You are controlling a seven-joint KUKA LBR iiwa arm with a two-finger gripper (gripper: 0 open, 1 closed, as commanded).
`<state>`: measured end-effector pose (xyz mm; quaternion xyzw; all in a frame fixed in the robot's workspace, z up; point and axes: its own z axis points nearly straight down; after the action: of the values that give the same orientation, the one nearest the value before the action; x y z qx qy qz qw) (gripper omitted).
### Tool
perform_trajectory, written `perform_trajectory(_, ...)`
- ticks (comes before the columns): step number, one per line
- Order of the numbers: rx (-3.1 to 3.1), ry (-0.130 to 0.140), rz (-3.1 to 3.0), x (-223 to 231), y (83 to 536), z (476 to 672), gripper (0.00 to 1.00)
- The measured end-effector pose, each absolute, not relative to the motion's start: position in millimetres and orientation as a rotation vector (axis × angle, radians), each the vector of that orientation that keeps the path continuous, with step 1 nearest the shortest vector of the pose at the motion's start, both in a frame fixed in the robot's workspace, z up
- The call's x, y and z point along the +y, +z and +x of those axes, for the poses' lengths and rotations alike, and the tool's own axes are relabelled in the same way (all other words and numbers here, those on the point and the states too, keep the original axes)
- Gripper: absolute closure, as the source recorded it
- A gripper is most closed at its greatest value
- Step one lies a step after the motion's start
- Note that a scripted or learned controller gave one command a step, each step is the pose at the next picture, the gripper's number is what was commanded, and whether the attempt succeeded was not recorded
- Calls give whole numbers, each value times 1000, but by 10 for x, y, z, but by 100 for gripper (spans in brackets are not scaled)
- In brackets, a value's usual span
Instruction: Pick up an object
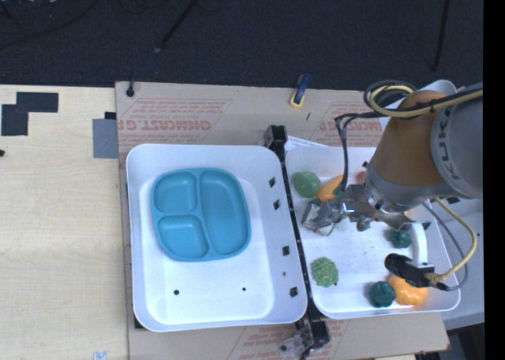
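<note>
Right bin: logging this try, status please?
Gripper low in right bin, nothing seen between fingers. Green ball just above it, bumpy green object below. Path clear.

the single camera sat fixed above the bench [63, 216], looking down at a slant on both white bins [142, 185], the arm [426, 149] entering from its right.

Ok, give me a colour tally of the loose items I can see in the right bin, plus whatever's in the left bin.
Right bin:
Green: 2, a smooth one and a bumpy one
Teal: 2, one near the front, one by the arm
Orange: 2, one at the front, one partly hidden by the hand
Left bin:
Blue divided plate: 1
Total: 7
</note>
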<state>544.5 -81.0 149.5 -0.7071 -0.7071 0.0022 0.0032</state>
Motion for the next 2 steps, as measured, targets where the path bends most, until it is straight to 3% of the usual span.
perform_trajectory(1,-2216,8,-2216,-860,954,5350,0)
perform_trajectory(2,-2214,5,-2221,-857,865,5340,0)
